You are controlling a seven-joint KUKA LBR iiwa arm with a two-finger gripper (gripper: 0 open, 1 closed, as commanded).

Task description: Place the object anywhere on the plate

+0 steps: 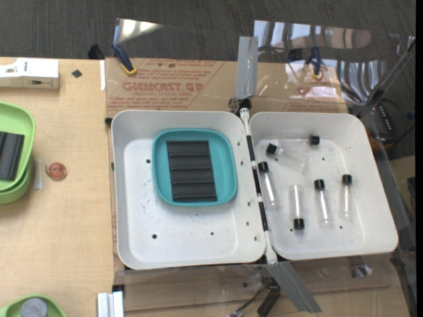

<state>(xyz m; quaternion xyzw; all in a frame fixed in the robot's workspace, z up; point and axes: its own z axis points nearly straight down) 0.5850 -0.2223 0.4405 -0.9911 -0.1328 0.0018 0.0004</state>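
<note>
**Plate Waiting, Tubes Not Yet Moved**

On the far left of the pale wooden surface (59,243) sits a stack of lime green plastic trays (14,154), and just beside it lies a small round reddish-brown cap (57,170). A white box (30,73) rests near the top left corner.

Next comes the left shallow white bin (132,236). Inside it lies the square teal plate with a dark ribbed middle (194,167). Nothing from the other bin rests on the plate.

To the right is the right shallow white bin (370,236). In it lie several small clear plastic tubes with black caps (322,203). One long tube (267,185) lies close to the wall between the two bins. The others are spread out near the middle, some side by side.

So the job looks like it has not really begun. A tube must be picked up, carried left over the wall, and put down on the plate.

I cannot tell if the claw is spread or pressed together, so I cannot say how far the tubes lie from it.
</note>
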